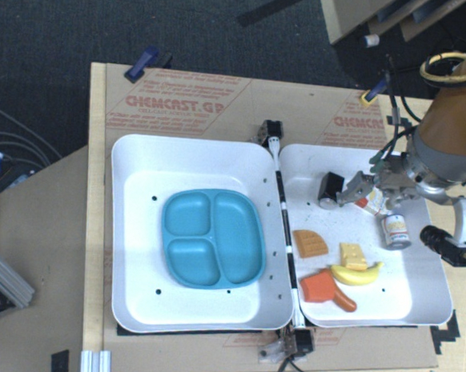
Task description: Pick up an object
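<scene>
The right bin (424, 305) holds several small items. A brown toast slice (310, 243) lies near its left wall, with a yellow cheese block (353, 254) and a banana (357, 274) to its right. An orange-red piece (326, 289) sits at the front. A small tin can (395, 231) lies on its side further right, next to a small red and white item (367, 203). My gripper (337, 191) hangs low over the back left of this bin, above bare floor, apart from the toast and left of the can. I see nothing held in it.
The left bin (138, 166) holds a blue divided plate (212, 237). A black divider rail (283, 217) runs between the bins. The arm's orange and grey wrist (454, 126) reaches in over the right bin's back right corner. Blue clamps sit on the bench's back edge.
</scene>
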